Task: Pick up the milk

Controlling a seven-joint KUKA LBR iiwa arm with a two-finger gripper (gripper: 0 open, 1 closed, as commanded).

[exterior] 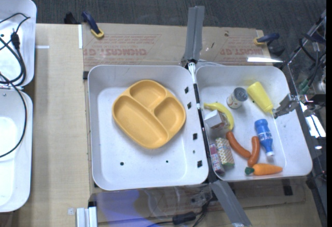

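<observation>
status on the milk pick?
Claw at right bin's right wall, nothing between its fingers. Small grey-brown milk carton untouched at the bin's left side. Yellow banana against the carton, patterned snack box just below.

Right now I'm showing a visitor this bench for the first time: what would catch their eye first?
The big yellow divided plate lying alone in the left bin stands out most. Next comes the clutter in the right bin: a banana, a blue bottle, a carrot, sausages and a small carton. The end effector hangs at that bin's right rim.
</observation>
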